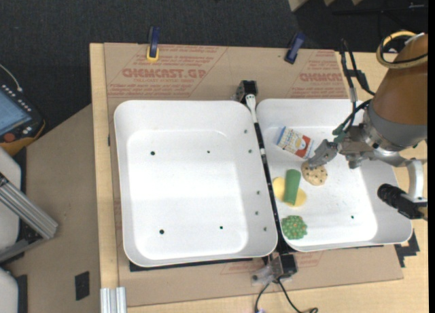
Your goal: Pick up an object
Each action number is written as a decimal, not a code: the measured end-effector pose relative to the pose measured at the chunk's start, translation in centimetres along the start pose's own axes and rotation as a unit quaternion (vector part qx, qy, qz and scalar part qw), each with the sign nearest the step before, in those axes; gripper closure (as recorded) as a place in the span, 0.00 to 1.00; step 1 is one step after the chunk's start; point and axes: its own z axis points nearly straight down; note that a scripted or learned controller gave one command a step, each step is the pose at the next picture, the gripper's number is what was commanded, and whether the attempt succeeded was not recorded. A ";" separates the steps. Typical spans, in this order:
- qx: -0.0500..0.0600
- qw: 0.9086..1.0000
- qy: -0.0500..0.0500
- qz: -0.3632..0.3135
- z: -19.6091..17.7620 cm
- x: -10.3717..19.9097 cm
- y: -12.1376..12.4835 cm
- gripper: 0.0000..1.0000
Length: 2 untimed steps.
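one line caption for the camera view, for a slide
Arm's tool poised over a cookie in the right bin, beside a small carton, green cylinder and green ball.

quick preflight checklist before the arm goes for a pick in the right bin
1. Gripper over the right bin: ok, it sits low above the cookie.
2. Object between the fingers: cannot tell.
3. Cookie free of neighbours: ok, apart from the small carton and the green cylinder.
4. Green cylinder isolated: not ok, it lies on a yellow piece.
5. Green bumpy ball reachable: cannot tell, it sits near the bin's front wall.
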 end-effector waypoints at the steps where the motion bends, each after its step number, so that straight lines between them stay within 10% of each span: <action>1: 0.001 1.000 0.001 0.001 11.4 1.2 0.0 0.00; 2: -0.003 1.000 -0.001 -0.001 10.9 2.0 1.9 0.00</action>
